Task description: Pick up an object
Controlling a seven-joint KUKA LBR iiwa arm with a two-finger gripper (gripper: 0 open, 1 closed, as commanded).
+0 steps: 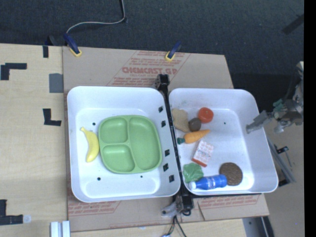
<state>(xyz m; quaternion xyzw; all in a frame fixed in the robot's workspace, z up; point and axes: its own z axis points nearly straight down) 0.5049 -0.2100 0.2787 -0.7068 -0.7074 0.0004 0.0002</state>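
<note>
I see the tool [276, 118] hanging at the right bin's [249, 100] right rim, well apart from everything in it; whether it is wide or narrow I cannot tell. The candidates lie crowded toward that bin's left wall: tomato [206, 115], carrot [196, 136], small carton [203, 152], blue bottle [210, 182], brown disc [230, 173]. My worry is the crowding: coming down among neighbours that touch could nudge one aside or catch two, and the round bottle may roll away.

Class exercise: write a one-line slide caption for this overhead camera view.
Gripper at the right bin's edge, above toy food: carrot, tomato, blue bottle; left bin holds green tray, banana.
</note>
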